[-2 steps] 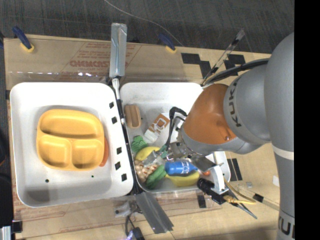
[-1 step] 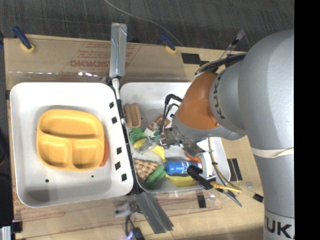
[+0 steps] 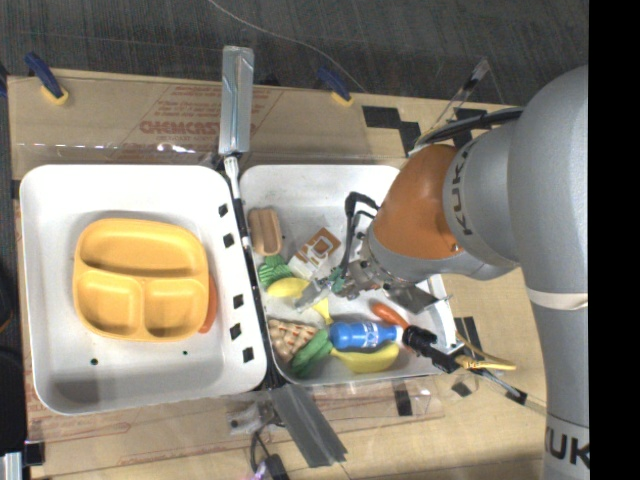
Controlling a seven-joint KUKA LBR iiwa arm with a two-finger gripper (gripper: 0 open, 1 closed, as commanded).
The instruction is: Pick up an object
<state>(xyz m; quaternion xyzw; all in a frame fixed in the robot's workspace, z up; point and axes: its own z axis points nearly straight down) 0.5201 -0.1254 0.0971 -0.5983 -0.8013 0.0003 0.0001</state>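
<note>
My gripper (image 3: 332, 285) hangs low in the right bin (image 3: 300, 183), at its middle, under the orange-banded wrist. Its tip sits among the objects, right beside a yellow lemon (image 3: 287, 289) and just below a small brown and white box (image 3: 319, 246). A blue bottle (image 3: 361, 336) lies in front of it on a yellow banana (image 3: 370, 359). An orange carrot (image 3: 390, 314) lies to its right. I see nothing clearly held.
The right bin also holds a brown bread piece (image 3: 265, 230), a green leafy item (image 3: 272, 270), a waffle (image 3: 284, 335) and a green pepper (image 3: 313, 351). A yellow divided tray (image 3: 140, 273) rests in the left bin (image 3: 50, 358).
</note>
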